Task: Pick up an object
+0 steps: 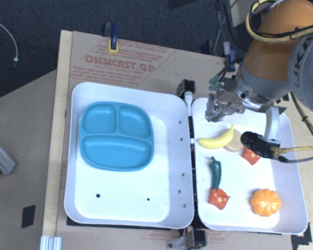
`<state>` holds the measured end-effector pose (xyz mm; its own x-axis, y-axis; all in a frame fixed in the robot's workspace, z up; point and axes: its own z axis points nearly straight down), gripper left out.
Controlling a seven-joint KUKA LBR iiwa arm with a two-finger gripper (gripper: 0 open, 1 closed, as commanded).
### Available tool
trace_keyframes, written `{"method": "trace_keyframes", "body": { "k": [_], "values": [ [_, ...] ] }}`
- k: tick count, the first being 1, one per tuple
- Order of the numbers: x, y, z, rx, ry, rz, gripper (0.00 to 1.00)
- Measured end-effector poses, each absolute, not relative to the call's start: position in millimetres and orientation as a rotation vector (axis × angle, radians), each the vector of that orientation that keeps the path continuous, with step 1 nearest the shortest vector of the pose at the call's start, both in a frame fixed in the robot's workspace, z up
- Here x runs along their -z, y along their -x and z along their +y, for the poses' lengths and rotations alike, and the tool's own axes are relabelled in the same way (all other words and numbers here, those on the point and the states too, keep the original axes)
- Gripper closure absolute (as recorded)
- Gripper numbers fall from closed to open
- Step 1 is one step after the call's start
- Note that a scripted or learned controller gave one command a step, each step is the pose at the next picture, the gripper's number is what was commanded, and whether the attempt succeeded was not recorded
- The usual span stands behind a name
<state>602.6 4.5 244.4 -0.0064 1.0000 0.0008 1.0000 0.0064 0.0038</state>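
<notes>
My gripper point(217, 114) hangs over the far left part of the right bin point(295, 187), just above and slightly left of a yellow banana point(216, 139). Nothing shows between it and the banana, and they look apart. Beside the banana's right end lies a pale round piece point(234, 146), with a small red piece point(250, 157) to its right. Nearer the front are a dark green pepper point(214, 171), a red strawberry point(219, 198) and an orange pumpkin point(266, 202).
The left bin point(158, 197) holds a blue divided plate point(117, 136) in its far half. A raised rim between the two bins runs just left of the banana. The arm's orange band and grey body cover the right bin's far right corner.
</notes>
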Motion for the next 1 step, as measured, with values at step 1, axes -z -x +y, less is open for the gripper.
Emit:
{"method": "trace_keyframes", "body": {
  "k": [1],
  "values": [
    [-225.7,-624.1,57.1,-0.003,-2.215,2.224,1.0]
  ]
}}
